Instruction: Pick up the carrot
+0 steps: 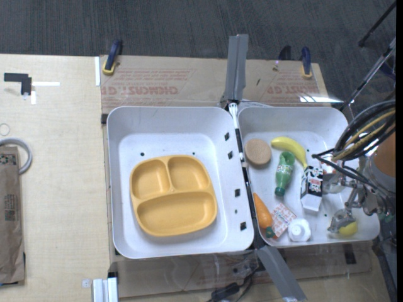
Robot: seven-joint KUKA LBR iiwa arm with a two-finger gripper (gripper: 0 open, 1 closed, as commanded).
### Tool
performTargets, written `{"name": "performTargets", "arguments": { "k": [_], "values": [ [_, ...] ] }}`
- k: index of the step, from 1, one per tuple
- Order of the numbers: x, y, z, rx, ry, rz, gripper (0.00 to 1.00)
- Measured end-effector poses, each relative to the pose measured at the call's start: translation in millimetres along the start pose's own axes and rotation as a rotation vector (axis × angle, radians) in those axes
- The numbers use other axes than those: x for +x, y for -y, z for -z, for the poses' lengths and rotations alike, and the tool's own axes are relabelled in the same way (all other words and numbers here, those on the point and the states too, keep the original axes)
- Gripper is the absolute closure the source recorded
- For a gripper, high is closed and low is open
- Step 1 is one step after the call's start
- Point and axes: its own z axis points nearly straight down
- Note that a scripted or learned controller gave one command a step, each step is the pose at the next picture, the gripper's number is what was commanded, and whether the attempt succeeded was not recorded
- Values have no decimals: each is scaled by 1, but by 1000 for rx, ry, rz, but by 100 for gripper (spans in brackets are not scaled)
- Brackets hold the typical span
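The carrot [262,211] is orange with a green tip. It lies along the left wall of the right bin [296,119], near the front, beside a red-and-white packet [283,219]. My gripper [347,207] hangs over the right bin's front right corner, just above a small yellow fruit [347,229]. It is well to the right of the carrot and apart from it. Cables and the wrist hide part of the gripper.
Also in the right bin are a round brown bun [257,151], a banana [289,148], a green bottle [284,173], a small carton [312,185] and a white bottle [299,231]. The left bin [126,131] holds a yellow divided plate [174,195].
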Motion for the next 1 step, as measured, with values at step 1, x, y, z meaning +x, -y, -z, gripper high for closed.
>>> {"name": "performTargets", "arguments": {
  "k": [1],
  "values": [
    [0, -11, 156, 0, 2, -119, 0]
  ]
}}
